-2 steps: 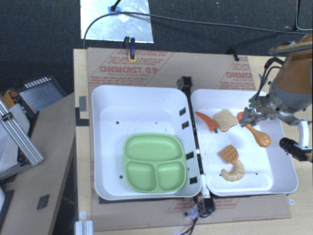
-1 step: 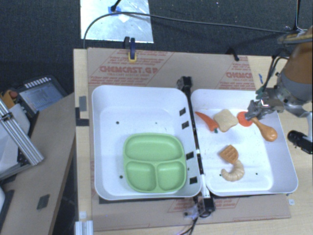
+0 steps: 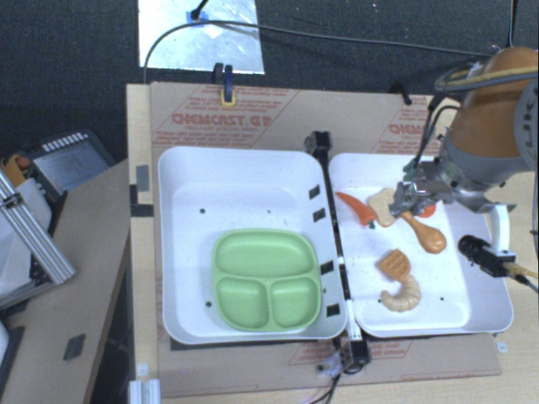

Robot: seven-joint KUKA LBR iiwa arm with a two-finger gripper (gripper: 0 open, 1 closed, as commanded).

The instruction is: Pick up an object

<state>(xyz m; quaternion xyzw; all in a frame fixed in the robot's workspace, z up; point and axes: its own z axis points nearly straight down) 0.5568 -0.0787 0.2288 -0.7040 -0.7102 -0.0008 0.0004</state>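
The metal two-finger tool [image 3: 410,196], its opening impossible to judge from above, hangs low in the right white bin [image 3: 484,310] directly over a cluster of pale and orange toy food [image 3: 421,230], apparently placed to grasp one piece beneath it.

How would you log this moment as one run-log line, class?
arm: over right bin | gripper: above wooden spoon and orange carrot | left bin: green divided plate | grasp: unconfirmed
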